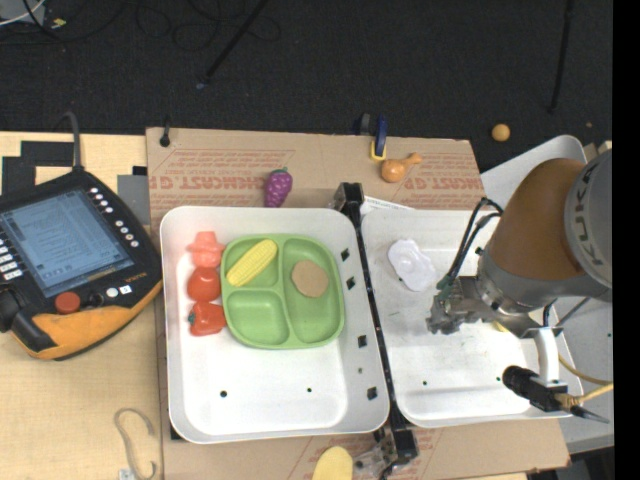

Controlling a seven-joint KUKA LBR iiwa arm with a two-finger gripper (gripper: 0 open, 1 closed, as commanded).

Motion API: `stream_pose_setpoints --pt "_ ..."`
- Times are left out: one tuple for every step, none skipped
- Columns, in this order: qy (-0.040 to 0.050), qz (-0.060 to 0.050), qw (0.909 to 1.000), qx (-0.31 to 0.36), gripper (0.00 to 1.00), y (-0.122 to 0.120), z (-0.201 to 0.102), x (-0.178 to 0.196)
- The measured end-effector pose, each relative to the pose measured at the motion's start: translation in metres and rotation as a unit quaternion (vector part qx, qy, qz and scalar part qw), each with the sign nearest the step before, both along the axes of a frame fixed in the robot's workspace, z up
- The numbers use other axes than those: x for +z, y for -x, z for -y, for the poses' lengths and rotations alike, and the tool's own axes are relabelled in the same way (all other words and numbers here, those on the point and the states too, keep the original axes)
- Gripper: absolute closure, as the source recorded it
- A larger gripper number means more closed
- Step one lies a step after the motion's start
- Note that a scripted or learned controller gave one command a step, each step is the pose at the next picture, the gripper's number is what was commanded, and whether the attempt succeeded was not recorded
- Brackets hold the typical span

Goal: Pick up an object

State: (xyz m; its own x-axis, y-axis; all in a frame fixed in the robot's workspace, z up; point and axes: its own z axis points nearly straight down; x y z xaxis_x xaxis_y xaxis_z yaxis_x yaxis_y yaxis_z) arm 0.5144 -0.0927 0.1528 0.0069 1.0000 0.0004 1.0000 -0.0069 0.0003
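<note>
Where the arm comes in: you see the grey arm (545, 238) reaching from the right of the camera view over the right bin (470, 388).
End effector: the end effector (445, 318) is low over the middle of the right bin, pointing down at the bin floor.
End effector state: you cannot tell from this slant whether it is apart or together, and nothing is visibly held in it.
Nearest object: a white crumpled piece (411, 264) lies in the right bin, up and to the left of the end effector, near it but apart from it.
Left bin: the left bin (260, 393) holds a green divided plate (262, 320) in its upper half.
On the plate: a yellow corn cob (250, 261) lies tilted in the upper left compartment, and a brown disc (311, 279) sits in the right compartment.
Beside the plate: a pink toy (205, 249), a red toy (203, 285) and a second red toy (207, 318) line up along the plate's left edge, on the bin floor.
Under the bins: both bins rest on a sheet of cardboard (220, 168) on the desk (60, 408).
On the cardboard: purple grapes (278, 186) and an orange pear-shaped toy (398, 168) lie behind the bins, outside them.
Farther off: an orange ball (500, 132) lies on the dark floor beyond the cardboard, and a yellow toy (333, 463) sits at the front edge between the bins.
Your left: a teach pendant (70, 253) lies on the desk, well apart from the bins' contents.
</note>
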Motion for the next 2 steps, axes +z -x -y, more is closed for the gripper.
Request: stream_pose_setpoints --pt "0.0002 0.001 1.0000 0.003 1.00 0.006 0.001 0.060" --pt "-0.0001 0.000 1.0000 0.003 1.00 0.006 0.002 0.075"
